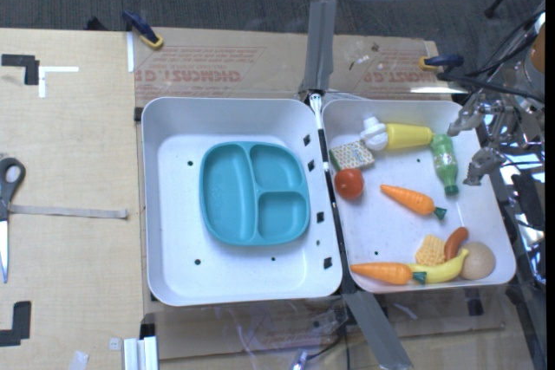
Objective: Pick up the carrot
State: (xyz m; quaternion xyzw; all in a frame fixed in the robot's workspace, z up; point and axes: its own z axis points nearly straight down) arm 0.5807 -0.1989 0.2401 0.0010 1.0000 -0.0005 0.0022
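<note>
Two white bins sit side by side on the desk, and the action is all on the right. The left bin [165, 212] carries a teal divided plate [256, 193], lying flat near its middle. Over in the right bin [381, 238] there are two carrots: one carrot [409, 199] lies loose on the bin floor around the centre, orange body angled with its green tip toward the right edge, and a second carrot [384, 272] rests along the near edge, its green end touching a banana [444, 269]. Beside that banana sit a waffle-like cracker [429, 249], a small sausage [455, 242] and a pale egg [479, 261] in the near right corner. Up toward the far edge, a yellow corn cob [406, 135] lies beside a white piece, with a green bottle [444, 163] just right of it and a red tomato [349, 184] by the left wall. The end effector [479, 139] hangs over the right edge of the right bin, metal fingers spread apart, nothing between them, well clear of the central carrot.
</note>
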